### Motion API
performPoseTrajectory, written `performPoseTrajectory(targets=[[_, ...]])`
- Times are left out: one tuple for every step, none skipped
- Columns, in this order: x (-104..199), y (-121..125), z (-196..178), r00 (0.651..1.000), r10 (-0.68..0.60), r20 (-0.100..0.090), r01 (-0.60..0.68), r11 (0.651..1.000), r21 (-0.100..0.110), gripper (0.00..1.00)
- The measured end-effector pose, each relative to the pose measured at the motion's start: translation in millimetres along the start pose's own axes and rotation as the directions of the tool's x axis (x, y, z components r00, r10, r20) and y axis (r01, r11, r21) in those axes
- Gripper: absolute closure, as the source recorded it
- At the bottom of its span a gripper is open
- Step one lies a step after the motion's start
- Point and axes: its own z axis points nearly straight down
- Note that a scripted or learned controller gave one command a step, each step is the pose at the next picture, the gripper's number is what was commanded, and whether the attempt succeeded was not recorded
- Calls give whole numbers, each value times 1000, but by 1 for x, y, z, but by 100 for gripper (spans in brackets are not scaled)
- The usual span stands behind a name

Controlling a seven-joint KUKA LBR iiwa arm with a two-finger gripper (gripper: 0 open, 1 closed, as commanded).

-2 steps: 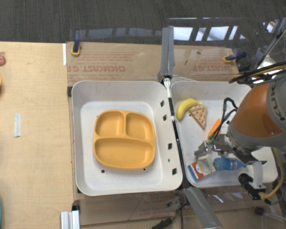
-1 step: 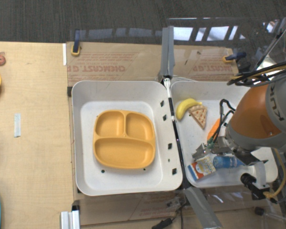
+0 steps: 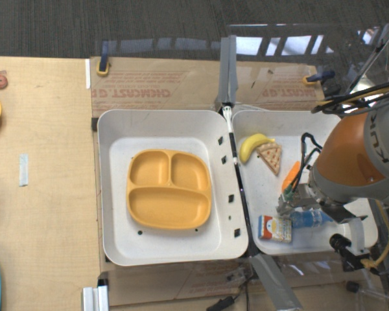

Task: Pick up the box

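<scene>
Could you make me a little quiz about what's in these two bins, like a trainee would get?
1. True or false: the yellow divided plate lies in the left bin.
2. Which lies nearest the claw? A banana B box C sandwich wedge
3. What colour is the thin item beside the arm?

Key: 1 true; 2 B; 3 orange.

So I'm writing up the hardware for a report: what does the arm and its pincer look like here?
The arm is a rounded body with a broad orange band and grey sections, bearing part of a dark letter mark on its side. Black cables loop beside it. The pincer is a small grey metal assembly at its tip, and a black fitting sits lower on the arm.
</scene>
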Motion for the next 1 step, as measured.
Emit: performPoseTrajectory(targets=[[0, 0, 0, 1000, 0, 0, 0, 1000, 0, 0]])
